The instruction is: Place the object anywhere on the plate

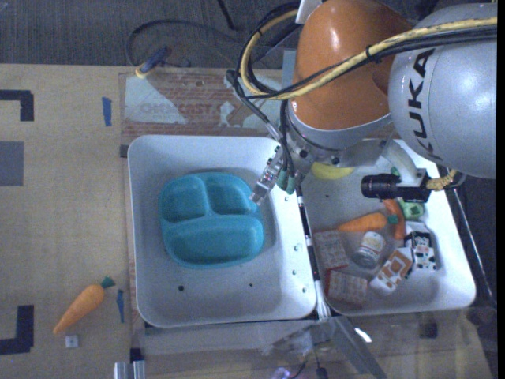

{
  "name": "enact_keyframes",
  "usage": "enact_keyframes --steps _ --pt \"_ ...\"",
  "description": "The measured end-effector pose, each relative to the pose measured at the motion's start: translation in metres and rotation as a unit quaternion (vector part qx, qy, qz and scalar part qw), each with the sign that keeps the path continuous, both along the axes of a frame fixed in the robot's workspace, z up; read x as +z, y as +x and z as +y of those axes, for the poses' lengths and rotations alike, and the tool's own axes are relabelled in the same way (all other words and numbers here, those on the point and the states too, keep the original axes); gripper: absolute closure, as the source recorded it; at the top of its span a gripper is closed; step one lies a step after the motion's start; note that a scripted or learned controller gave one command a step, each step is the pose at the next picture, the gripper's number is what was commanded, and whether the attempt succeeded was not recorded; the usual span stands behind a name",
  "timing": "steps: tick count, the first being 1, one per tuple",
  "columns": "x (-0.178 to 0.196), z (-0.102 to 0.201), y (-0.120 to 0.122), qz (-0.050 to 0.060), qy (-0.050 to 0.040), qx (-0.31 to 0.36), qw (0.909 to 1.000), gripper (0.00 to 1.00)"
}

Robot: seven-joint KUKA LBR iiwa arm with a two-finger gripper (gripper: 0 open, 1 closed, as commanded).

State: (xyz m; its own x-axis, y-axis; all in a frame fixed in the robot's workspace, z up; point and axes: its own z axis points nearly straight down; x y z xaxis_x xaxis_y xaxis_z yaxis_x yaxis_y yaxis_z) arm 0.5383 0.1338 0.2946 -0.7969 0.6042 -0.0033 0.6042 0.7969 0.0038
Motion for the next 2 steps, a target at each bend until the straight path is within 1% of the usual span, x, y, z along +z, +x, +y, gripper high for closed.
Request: enact_keyframes --steps 1,2 --pt "-0.083 0.021 -0.05 0.002 -0.0002 0.132 0.9912 1.0" --pt "-0.072 0.082 -0.055 0.0 0.0001 0.138 0.9905 1.0"
